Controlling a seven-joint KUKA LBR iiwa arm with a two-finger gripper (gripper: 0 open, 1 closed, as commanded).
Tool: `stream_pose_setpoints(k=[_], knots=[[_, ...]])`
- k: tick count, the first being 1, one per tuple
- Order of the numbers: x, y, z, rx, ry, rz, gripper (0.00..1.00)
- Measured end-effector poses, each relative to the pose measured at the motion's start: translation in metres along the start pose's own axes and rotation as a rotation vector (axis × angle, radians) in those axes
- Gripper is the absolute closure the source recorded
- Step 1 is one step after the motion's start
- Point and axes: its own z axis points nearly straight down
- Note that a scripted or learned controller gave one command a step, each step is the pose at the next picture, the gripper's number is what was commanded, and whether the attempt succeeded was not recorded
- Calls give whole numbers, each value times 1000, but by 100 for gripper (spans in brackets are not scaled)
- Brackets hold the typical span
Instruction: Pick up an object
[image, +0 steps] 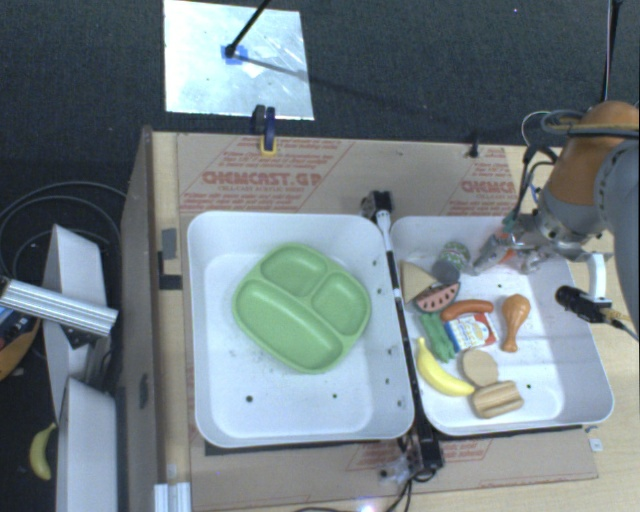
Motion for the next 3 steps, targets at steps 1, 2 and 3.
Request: stream_pose_setpoints(k=[1,2,3], knots=[[5,0,-2,-2,-4,0,0],[1,0,0,-1,-1,0,0],[3,0,-1,-2,-3,-1,0]])
